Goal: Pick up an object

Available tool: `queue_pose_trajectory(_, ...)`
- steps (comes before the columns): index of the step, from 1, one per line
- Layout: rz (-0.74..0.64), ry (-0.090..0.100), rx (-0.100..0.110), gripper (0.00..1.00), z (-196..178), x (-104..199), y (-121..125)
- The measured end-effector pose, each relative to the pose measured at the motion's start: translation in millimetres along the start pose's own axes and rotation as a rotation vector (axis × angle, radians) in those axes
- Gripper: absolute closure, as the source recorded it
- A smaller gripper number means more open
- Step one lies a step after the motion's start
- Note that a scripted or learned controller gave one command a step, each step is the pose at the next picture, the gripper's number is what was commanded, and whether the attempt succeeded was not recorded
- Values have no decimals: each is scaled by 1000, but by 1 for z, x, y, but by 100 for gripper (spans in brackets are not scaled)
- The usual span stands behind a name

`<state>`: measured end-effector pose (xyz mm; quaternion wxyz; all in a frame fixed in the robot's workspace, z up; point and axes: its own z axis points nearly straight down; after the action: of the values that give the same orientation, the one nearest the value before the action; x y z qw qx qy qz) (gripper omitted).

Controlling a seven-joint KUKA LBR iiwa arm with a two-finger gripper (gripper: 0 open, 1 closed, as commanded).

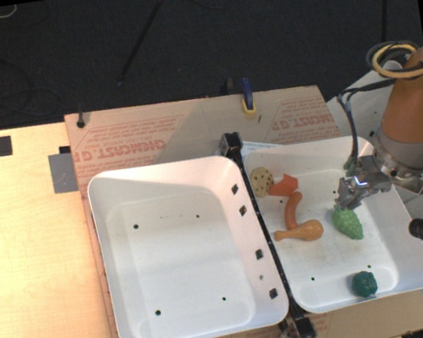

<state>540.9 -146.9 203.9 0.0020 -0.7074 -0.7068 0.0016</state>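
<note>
In the right-hand bin (397, 210), close to its right wall, I am hanging my jaws over the upper end of the green lumpy object (348, 224), with my arm (410, 113) reaching in from the right over the bin's rim. I am judging this green piece to be the one in hand, since it is lying directly below the metal of my wrist, while the other things are lying further left or nearer the front. Whether my jaws are standing wide or narrow I cannot tell, as the slanted view is blurring them into one bright grey cluster; nor can I tell whether they are touching the object or hovering just clear of it. The object is showing as a short, tapering, knobbly body, bright green and matt, lying flat on the white floor with its long axis running slightly aslant. It is sitting apart from its neighbours, which is probably favouring a clean approach: the tan gourd-shaped piece (301, 231) is lying to its left, the orange curved piece (293, 207) and the red-orange piece (283, 186) beyond that, and the dark teal ball (364, 284) well apart toward the front. The left-hand bin (118, 258) is sitting alongside on the counter (29, 273).
</note>
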Motion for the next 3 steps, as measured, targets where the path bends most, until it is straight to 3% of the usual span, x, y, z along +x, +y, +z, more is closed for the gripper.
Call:
queue_pose_trajectory(1, 5, -3, -1, 100, 8, -71, -18)
queue_pose_trajectory(2, -6, -1, -17, 100, -129, -4, -51)
queue_pose_trajectory(3, 4, 3, 11, 100, 11, -44, -69)
